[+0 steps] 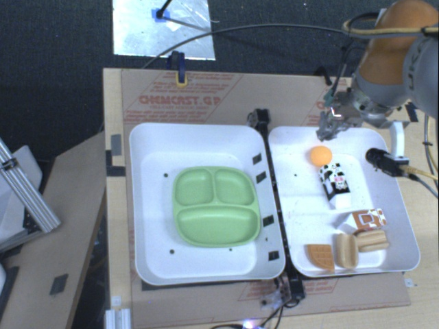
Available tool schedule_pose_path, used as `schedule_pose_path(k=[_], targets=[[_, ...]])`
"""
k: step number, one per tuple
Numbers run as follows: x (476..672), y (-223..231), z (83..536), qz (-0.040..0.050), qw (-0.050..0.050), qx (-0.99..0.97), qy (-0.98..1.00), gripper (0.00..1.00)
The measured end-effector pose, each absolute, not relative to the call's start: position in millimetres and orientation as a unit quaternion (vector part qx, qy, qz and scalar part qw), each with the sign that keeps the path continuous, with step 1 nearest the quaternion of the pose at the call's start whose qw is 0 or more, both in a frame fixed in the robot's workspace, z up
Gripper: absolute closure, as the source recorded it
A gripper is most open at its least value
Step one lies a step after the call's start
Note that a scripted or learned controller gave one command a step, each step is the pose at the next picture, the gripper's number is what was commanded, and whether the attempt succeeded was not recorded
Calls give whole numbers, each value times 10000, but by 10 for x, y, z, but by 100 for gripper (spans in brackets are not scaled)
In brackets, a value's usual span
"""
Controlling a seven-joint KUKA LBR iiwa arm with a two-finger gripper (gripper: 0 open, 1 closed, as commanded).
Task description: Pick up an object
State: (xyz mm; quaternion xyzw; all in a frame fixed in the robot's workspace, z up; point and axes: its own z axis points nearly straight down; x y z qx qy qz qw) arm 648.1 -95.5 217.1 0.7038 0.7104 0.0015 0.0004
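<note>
My gripper point(329, 129) hangs over the back of the right bin point(298, 204), a little above and behind an orange ball point(320, 155). Nothing shows between its fingers. In front of the ball lies a black-and-white cow-patterned carton point(335, 182). Toward the bin's front right lie a small brown-and-white box point(370, 219), a hot-dog bun point(370, 240), a second tan bun point(346, 250) and a waffle-like orange piece point(319, 256).
The left bin point(154, 184) holds a green divided plate point(216, 206). Black clips run along the seam between the bins point(269, 204). A blue clamp point(178, 66) stands at the back of the board.
</note>
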Motion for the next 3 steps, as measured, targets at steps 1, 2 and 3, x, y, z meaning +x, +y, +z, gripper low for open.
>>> schedule_pose_path(k=[1, 2, 3], targets=[[6363, -355, 2266, 17, -1, 7035, 7107, 100], [6257, 166, 2165, 4, -5, 7040, 7102, 100], [6192, 709, 2090, 7, -5, 7038, 7104, 100]])
